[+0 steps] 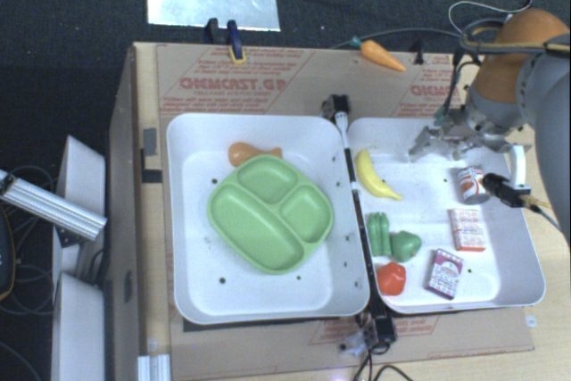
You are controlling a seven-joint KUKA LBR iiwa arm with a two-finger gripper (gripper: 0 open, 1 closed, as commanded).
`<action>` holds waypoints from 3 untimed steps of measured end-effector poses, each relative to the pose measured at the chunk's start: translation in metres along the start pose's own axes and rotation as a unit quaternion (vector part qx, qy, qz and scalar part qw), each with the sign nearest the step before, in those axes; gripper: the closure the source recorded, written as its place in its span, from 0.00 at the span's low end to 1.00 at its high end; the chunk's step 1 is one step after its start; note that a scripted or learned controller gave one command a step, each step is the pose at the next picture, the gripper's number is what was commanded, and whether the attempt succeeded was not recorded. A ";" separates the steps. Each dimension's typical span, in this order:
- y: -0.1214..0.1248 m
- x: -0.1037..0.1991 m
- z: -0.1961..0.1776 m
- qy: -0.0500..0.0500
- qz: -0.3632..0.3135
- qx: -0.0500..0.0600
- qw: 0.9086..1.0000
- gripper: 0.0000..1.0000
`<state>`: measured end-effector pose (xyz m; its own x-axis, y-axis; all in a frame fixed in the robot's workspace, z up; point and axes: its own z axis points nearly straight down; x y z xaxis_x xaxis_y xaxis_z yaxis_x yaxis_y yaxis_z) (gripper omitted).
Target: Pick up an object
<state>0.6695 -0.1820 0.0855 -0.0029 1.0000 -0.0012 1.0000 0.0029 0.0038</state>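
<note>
The surface [268,71] carries two bins; the pincer [434,141] hangs spread wide, holding nothing, at upper right — the banana [376,177] just below, nothing lifted yet.

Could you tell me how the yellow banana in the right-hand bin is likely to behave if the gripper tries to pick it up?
The banana looks glossy and moulded, so probably stiff, light and slippery. Its curved, tapered shape may pivot or slide if pinched off-centre. It lies near the bin divider, possibly cramping one side.
</note>
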 end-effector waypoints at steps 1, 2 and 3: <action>0.000 -0.023 0.000 0.002 0.000 0.001 1.000 0.00; 0.002 -0.024 -0.012 0.000 -0.002 -0.002 1.000 1.00; 0.001 -0.023 -0.012 0.000 -0.003 -0.002 1.000 0.00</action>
<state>0.6709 -0.2055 0.0975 -0.0079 1.0000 -0.0020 0.9999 0.0080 0.0072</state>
